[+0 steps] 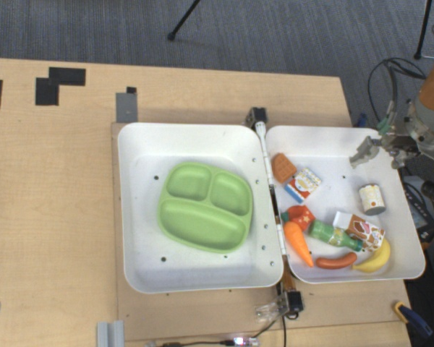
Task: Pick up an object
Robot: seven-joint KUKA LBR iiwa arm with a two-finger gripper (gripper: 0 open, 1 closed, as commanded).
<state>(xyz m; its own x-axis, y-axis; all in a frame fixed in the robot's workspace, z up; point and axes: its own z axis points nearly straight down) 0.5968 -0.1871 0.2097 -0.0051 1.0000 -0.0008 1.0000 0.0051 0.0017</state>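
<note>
A: Grey metal two-finger gripper [373, 150] hangs over the far right rim of the shallow white right bin [325, 137], reaching in from the right. Orange band above the wrist shows at the frame edge. The arm leans in at a slant, fingers pointing left and down toward the bin floor.

B: Finger spread?

A: Cannot tell. One grey finger [363, 152] reads clearly; the rest blurs into the wrist hardware. Nothing seen between them.

B: What lies nearest the fingers?

A: Small white cylinder with a yellow end [372, 198], just below and toward the near side, apart from the tips. Left of the fingers, across bare floor: a brown bread-shaped toy [283, 168] and a white, red and blue packet [304, 182], both near the bin's left wall.

B: Farther off?

A: Well below the fingers, the near-side cluster: red tomato-like toy [300, 214], orange plastic carrot [298, 243], green bottle lying flat [331, 234], small brown-and-white patterned carton [363, 230], red-brown sausage [335, 262], yellow banana [375, 257]. Carrot touches the tomato toy; sausage and banana lie along the near wall, end to end.

B: Other bin?

A: Shallow white left bin [137, 194], far left of the fingers, bears a light green plastic tray with three compartments [205, 207]. Both bins sit on the pale wooden bench [50, 215].
</note>
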